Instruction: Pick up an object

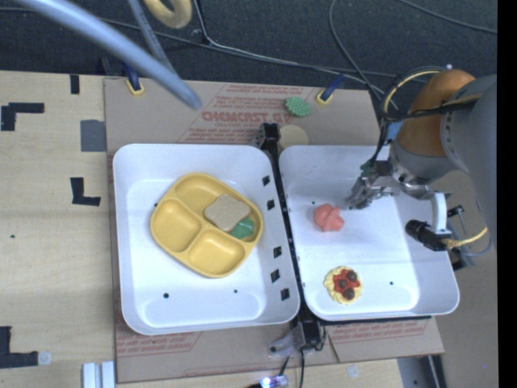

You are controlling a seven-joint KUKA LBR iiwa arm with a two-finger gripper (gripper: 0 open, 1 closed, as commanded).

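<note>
Pink lump (328, 217) looks soft, light — best pinched across its middle; claw (358, 196) just beside it, grip state unclear.

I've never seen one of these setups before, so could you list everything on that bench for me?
Bins: two, white, side by side on the bench.
Tray: one, yellow, with compartments, in the left bin.
Toast: one, tan, on the tray.
Green piece: one, green, on the tray, touching the toast.
Pink lump: one, pink, lying in the right bin, near its middle.
Mini pizza: one, yellow with red and dark toppings, at the near side of the right bin.
Green disc: one, green, on the cardboard behind the bins.
Cardboard: one sheet, brown, under the bins.
Arm: one, grey with orange band, reaching in from the right.
Gripper: one, over the right bin, just right of the pink lump.
</note>
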